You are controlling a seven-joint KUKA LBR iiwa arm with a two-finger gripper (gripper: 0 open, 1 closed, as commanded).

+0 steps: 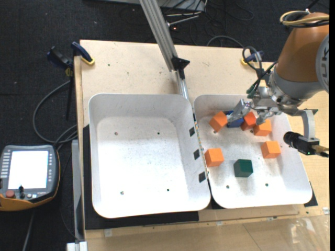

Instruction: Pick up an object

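Hand (250,114) low in right bin (293,192), among blocks at its far side; its spread cannot be told. Red-orange block (249,119) right at the fingertips, blue piece (234,122) touching. Blocks look light, rigid, flat-sided: grip opposite faces squarely.

The arm (306,51) is cut off by the right edge, upper links out of frame. The hand (250,114) covers part of a blue block (234,122) and a red-orange block (249,119), so their full shapes can't be made out; finger state unclear. Pendant (27,178) cropped at left edge, screen text too small to read.
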